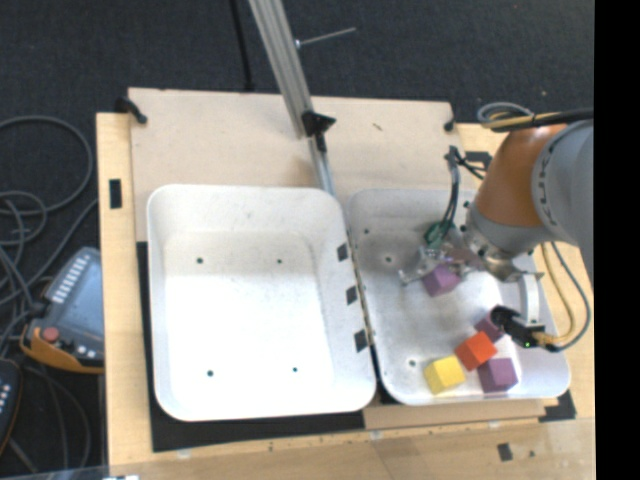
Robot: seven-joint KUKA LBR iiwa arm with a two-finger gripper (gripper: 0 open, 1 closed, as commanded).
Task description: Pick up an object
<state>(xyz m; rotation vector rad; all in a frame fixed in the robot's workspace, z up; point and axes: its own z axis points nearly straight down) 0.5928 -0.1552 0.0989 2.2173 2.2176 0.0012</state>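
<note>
Two white bins are seen side by side on the bench, the left bin (250,298) beside the right bin (400,238). In the right bin, a purple block (440,280) is seen at the gripper (432,265); whether it is pinched cannot be told. Near the front wall, a yellow block (445,373), an orange block (476,350) and another purple block (497,373) are clustered closely.
</note>
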